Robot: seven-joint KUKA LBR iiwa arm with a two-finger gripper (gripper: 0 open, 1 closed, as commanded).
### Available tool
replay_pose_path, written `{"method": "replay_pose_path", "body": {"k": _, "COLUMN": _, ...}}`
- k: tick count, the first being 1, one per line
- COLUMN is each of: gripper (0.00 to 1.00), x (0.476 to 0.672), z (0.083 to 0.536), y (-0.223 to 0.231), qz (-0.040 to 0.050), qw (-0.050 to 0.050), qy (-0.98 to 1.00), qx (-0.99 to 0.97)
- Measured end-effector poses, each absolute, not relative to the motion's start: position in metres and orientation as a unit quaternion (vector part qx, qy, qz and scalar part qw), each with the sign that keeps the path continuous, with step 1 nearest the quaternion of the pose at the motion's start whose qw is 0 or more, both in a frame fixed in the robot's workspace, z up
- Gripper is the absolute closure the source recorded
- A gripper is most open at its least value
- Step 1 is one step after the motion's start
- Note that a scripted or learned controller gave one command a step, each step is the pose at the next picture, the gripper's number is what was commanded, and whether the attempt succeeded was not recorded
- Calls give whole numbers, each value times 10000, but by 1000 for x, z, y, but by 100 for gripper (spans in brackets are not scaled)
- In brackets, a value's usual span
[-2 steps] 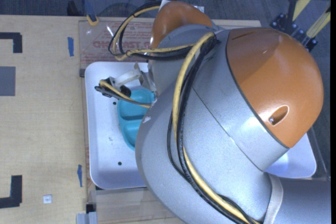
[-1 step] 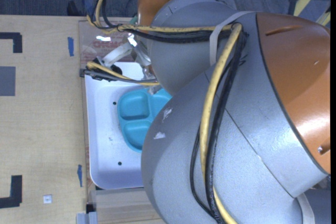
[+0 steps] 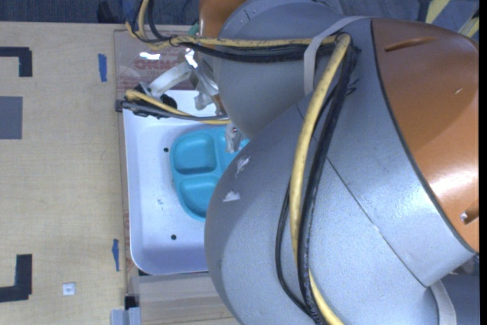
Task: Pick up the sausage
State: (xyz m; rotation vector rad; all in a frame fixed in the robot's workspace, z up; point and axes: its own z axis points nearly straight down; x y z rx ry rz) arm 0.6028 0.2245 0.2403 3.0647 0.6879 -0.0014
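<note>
Most of the camera view is taken up by the arm [image 3: 358, 164], whose grey casing and orange shells reach in from the right and cover the greater part of the bench. One white bin [image 3: 148, 186] shows at the lower middle, and only its left portion is visible; the rest lies under the arm. In it sits a blue sectioned tray [image 3: 196, 167] (two compartments can be made out, with the right side cut off by the grey casing). A few small dark specks mark the bin floor near the tray. Above the bin, at the arm's upper end, sits the gripper [image 3: 183, 84], a pale metal assembly with glare on it; yellow and black cables [image 3: 163, 106] run across and past it. Whether its tips are spread or closed cannot be told, since that area is cluttered and partly blocked. The sausage cannot be picked out anywhere in the visible part of the bin, and its place cannot be told. To the left lies a light wooden tabletop [image 3: 61, 179] with black corner marks and bits of blue tape [image 3: 103, 66].
</note>
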Motion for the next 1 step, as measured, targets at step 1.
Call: {"method": "replay_pose_path", "body": {"k": 1, "gripper": 0, "x": 612, "z": 235, "y": 226, "qz": -25, "qw": -2, "qy": 2837, "qx": 9589}}
